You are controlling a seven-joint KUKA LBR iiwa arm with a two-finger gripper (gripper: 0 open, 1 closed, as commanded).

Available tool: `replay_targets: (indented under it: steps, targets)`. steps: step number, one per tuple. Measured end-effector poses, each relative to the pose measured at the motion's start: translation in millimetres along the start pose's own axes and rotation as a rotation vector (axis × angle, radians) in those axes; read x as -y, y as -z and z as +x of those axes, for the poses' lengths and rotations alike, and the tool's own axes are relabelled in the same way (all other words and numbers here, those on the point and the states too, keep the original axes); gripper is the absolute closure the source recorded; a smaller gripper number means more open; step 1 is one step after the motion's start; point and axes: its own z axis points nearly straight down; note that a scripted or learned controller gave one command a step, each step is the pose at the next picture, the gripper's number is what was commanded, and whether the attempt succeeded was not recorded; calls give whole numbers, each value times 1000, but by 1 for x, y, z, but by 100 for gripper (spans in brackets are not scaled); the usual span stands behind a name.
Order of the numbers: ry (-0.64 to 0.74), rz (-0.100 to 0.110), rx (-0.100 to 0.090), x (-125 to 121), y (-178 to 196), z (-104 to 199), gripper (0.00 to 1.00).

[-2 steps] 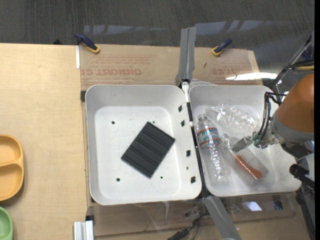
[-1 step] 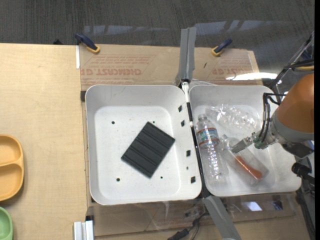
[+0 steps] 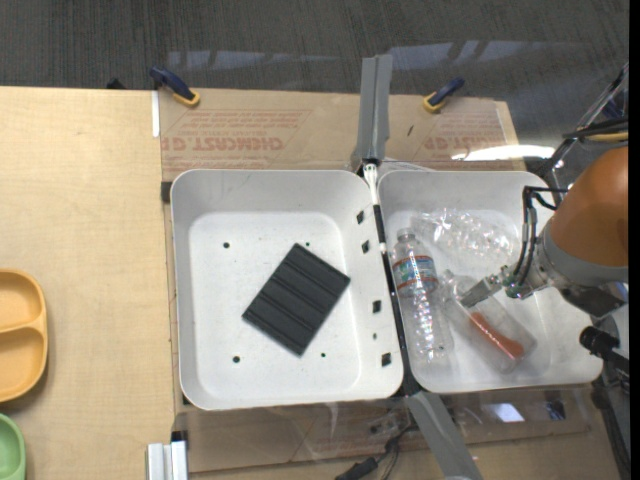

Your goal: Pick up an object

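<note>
A clear plastic bottle was seen lying lengthwise just left of the hand, whose state could not be told.

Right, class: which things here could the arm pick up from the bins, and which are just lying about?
Job:
black ribbed pad
water bottle
crumpled clear plastic
orange-red item in clear wrap
end effector

Lying about:
yellow tray
green dish
clamps

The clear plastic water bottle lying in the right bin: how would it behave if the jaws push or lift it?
The clear plastic water bottle lies on its side along the right white bin's left wall, so a sideways push would probably roll it. It looks empty, so likely light. Its smooth, thin wall may slip or dent under squeezing.
</note>
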Motion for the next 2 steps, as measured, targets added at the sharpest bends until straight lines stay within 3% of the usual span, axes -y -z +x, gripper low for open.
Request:
replay_targets:
  steps: [1, 2]
  targets:
    - [-14, 0, -9, 1, -1, -4, 0]
    - [2, 63, -50, -9, 73, 69, 0]
